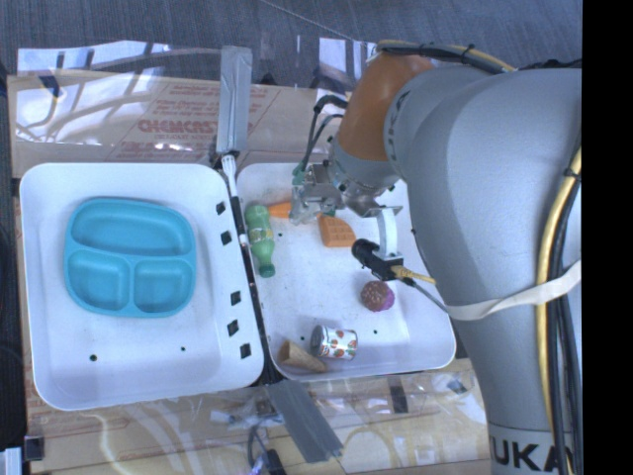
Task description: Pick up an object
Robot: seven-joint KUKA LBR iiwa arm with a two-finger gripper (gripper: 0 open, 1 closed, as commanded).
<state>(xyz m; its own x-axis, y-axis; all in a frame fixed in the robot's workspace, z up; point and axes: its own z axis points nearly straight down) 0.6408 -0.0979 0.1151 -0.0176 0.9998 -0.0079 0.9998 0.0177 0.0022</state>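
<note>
— Where is the hand [309,194] seen?

— It is seen low over the right bin [415,349], at its far end. Whether anything is grasped cannot be told.

— What is placed near it?

— A green bottle [260,237] is laid just left of it, an orange block [336,231] just beside it, and a small can [334,342] well below.

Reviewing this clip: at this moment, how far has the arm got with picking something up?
Done: the gripper has been brought low into the right bin, near the orange block and the green bottle. In hand: nothing visibly; whether it grips anything cannot be made out. Left: the grasp and lift. The bottle, block, dark red ball and small can all lie on the bin floor.
</note>
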